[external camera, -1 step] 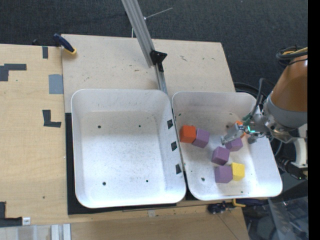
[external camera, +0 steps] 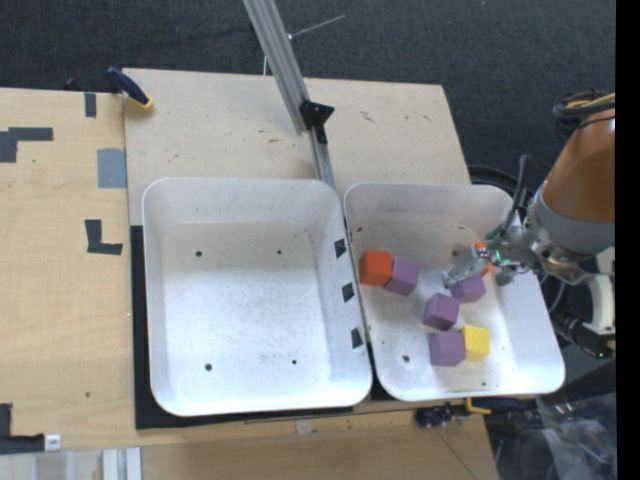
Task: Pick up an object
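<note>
The right bin (external camera: 520, 368) holds several small cubes. An orange cube (external camera: 376, 266) touches a purple cube (external camera: 404, 276) near the bin's left wall. Two more purple cubes (external camera: 441, 311) (external camera: 447, 348) lie toward the front, the nearer one next to a yellow cube (external camera: 477, 342). My gripper (external camera: 478, 268) reaches in from the right, low inside the bin, directly over another purple cube (external camera: 468, 289) whose upper edge it hides. I see no cube lifted off the bin floor.
The left bin (external camera: 160, 268) sits beside the right one, with a shared rim between them. A slanted metal rail (external camera: 280, 58) runs from the top down to that rim. The arm's orange band (external camera: 585, 168) stands at the right edge.
</note>
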### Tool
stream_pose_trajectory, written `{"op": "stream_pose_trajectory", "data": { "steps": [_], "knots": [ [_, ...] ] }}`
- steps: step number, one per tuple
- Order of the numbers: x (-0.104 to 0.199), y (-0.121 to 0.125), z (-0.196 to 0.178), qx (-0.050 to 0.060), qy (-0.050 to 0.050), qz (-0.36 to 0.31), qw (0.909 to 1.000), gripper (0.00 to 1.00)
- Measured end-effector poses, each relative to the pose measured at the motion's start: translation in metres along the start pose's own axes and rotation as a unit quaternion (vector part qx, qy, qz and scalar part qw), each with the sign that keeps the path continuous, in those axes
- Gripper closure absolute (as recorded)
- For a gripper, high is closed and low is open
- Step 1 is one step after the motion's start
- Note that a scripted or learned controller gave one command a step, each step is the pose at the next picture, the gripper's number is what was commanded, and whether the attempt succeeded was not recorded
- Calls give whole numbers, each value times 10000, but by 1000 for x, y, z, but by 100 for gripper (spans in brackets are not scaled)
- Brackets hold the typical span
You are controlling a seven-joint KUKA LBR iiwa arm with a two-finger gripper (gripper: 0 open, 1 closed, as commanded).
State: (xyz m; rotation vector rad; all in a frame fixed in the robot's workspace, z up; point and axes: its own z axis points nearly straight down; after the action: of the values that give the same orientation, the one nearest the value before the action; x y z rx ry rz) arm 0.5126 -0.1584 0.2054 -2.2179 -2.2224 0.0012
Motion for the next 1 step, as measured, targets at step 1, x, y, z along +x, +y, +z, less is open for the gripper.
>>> {"op": "stream_pose_trajectory", "data": {
  "steps": [1],
  "knots": [
    [-6,0,46,21,-3,9,10000,0]
  ]
}}
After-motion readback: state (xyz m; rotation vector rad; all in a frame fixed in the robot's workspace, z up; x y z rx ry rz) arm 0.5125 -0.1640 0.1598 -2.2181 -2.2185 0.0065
